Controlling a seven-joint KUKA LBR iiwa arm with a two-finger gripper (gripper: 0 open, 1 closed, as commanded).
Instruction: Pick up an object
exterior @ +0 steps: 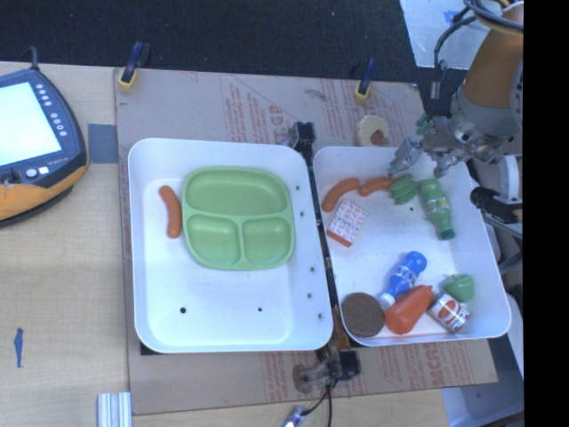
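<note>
From my remote station I see the arm (493, 69) reach in over the far right corner of the right bin (373, 238). Its gripper (427, 154) hangs just above the bin's far rim, with metal fingers splayed outward and nothing visibly between them, so I read it as released.

Taking the gripper as my landmark, a green bottle (437, 207) lies just below it on the bin floor, beside a small green toy (402, 189) that sits almost under the fingertips. To the left of that toy, two orange sausages (356, 189) lie end to end toward the bin's left wall, and a red-and-white packet (347, 222) rests just beneath them.

Well below the gripper, at the bin's near side, I see a blue bottle (404, 274), an orange carrot (411, 310), a brown round disc (362, 314), a small can (449, 312) and a green pepper (460, 286) clustered together.

Far to the gripper's left, the left bin (160, 310) holds a green divided plate (238, 218) and one more sausage (171, 212) beside it. A tablet (36, 145) sits beyond that bin.
</note>
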